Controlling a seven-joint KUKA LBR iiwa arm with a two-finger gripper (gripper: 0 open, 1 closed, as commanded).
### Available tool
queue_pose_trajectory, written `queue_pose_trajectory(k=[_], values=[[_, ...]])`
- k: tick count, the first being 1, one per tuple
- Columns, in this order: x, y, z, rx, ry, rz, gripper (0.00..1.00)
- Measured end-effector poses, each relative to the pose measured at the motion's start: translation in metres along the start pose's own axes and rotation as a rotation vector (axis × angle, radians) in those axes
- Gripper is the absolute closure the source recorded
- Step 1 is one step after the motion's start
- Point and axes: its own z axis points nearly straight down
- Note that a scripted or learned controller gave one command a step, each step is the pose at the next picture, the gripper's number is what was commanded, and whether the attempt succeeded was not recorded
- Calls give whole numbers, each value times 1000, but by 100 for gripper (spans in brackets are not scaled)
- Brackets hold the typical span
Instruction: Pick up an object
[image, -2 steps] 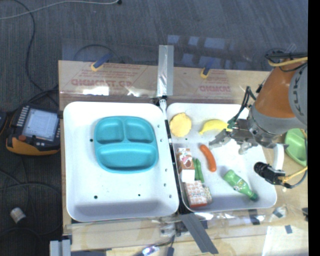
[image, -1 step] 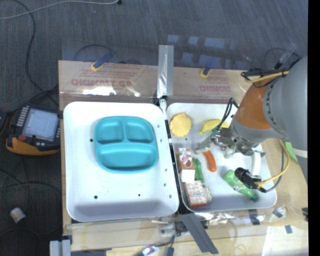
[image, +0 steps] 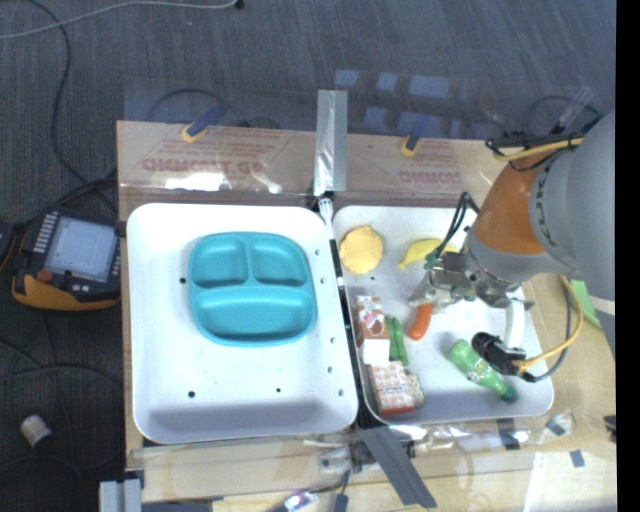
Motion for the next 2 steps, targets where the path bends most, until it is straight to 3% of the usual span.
queue_pose_trajectory(k=[1, 2], values=[[42, -27, -18, 14, -1, -181, 100], [102, 3, -104, 13, -3, -127, 100]])
